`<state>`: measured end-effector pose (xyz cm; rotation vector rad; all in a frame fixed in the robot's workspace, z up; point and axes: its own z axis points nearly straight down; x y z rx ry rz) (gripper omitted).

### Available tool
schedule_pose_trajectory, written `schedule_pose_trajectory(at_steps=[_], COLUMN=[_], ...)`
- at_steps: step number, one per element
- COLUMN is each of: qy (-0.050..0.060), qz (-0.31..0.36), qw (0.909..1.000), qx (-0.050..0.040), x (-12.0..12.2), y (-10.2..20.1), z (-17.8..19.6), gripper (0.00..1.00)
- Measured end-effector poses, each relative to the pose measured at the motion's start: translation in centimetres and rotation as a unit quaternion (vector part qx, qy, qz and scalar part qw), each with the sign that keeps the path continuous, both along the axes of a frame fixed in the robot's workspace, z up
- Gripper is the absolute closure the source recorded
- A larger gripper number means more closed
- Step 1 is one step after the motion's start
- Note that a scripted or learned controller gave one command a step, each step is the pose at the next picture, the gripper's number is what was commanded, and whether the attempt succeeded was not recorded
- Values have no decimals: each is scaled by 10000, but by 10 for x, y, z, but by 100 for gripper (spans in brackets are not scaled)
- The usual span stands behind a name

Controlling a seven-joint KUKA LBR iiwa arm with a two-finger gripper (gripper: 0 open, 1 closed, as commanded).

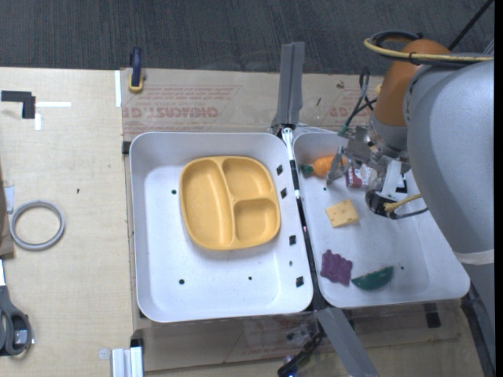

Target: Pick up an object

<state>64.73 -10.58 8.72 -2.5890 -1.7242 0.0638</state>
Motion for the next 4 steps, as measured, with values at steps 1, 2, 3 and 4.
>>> schedule_pose_trajectory(at_steps=[1, 2, 3, 4], qy=[25, -239, -218, -213], qz=[-2005, -1834, -3066, -3180], qw=[9797, 9827, 9515, 9478], qx=[-64, -70, -97, -100], x=[0, -9, -53, -76], y=[16, -20, -10, -19], z=[15, 135, 4, 6], gripper=[0, 0, 0, 0])
